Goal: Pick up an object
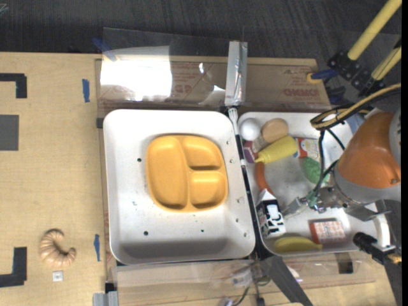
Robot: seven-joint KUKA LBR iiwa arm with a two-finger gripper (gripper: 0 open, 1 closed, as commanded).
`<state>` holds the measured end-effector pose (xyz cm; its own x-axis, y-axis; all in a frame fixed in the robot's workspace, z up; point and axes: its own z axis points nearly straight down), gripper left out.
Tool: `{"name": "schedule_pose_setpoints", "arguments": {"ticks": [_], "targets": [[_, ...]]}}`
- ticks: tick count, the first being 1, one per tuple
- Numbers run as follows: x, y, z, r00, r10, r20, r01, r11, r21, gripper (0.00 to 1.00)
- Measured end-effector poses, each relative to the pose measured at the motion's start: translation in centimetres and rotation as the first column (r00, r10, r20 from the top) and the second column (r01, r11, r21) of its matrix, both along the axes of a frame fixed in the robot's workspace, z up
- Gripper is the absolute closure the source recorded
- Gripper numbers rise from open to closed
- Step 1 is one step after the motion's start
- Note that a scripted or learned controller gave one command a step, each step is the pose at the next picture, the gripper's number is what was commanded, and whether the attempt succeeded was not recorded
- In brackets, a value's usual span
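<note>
Wood bench w/ two white bins, dark carpet behind; claw over right bin, grip state unclear.

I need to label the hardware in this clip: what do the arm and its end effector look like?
The arm shows a rounded orange band above a grey wrist section, with black cables looping over it. The end effector is a slim metallic grey part, with a spot of green beside its base.

2 white bins, 1 yellow divided plate, 1 croissant, 1 banana.
</note>
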<state>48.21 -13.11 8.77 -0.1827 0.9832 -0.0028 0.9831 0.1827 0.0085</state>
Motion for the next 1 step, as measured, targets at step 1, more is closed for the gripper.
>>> {"name": "schedule_pose_setpoints", "arguments": {"ticks": [1], "targets": [[9.17, 2.69, 5.08, 0.999, 0.038, -0.002, -0.038, 0.999, 0.002, 0.00]]}}
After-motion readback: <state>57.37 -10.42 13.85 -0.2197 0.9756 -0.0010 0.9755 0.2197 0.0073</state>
